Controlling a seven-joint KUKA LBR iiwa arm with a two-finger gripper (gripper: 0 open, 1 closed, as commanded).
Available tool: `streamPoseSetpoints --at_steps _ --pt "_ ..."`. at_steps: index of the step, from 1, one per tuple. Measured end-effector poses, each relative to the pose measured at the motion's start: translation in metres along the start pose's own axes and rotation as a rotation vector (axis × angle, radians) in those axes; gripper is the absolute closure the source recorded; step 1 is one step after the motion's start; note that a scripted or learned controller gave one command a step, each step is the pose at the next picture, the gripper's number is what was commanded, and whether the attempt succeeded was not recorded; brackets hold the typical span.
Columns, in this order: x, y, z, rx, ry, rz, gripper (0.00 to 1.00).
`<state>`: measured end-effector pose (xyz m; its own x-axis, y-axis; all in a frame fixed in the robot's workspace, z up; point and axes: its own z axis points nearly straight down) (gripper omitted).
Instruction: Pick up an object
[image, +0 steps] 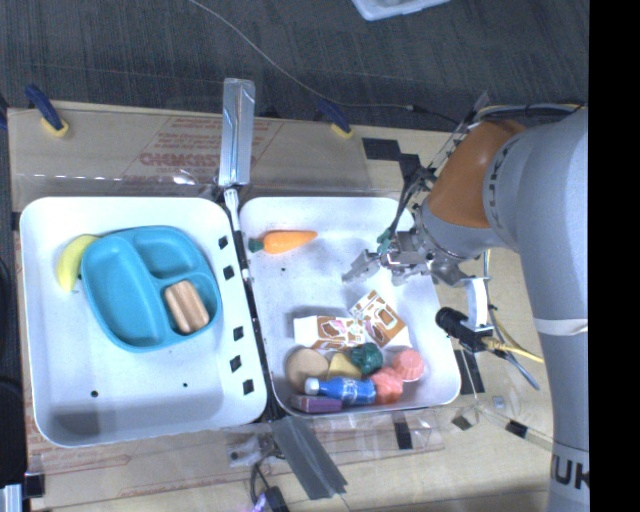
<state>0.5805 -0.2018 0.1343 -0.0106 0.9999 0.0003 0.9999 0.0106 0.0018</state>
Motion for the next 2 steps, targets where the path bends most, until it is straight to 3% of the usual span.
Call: streamPoseSetpoints --at_steps 1,2 --pt "0.0176 -0.0259 0.0394 -0.003 -0.003 0.053 0.00" --pt "0.0188 -0.0261 0.0315 0.001 -0.001 0.049 1.00"
